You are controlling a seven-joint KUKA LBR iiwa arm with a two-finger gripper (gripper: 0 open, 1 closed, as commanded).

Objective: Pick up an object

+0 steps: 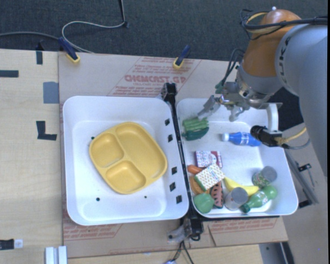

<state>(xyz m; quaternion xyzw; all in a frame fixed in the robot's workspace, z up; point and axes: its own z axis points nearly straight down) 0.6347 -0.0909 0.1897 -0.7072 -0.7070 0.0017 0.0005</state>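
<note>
**Claw spread wide above the right bin**

Nearest, a crowded heap of small objects (231, 194) is seen, several overlapping and hard to identify. A yellow divided tray (127, 157) lies in the left bin (77, 147). Farther, a blue bottle (241, 139) and a green item (195, 128) lie under the wide, unloaded claw (220, 110).

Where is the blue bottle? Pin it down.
The blue bottle lies on its side in the right bin, near its upper right, right of the green object and below the gripper.
</note>
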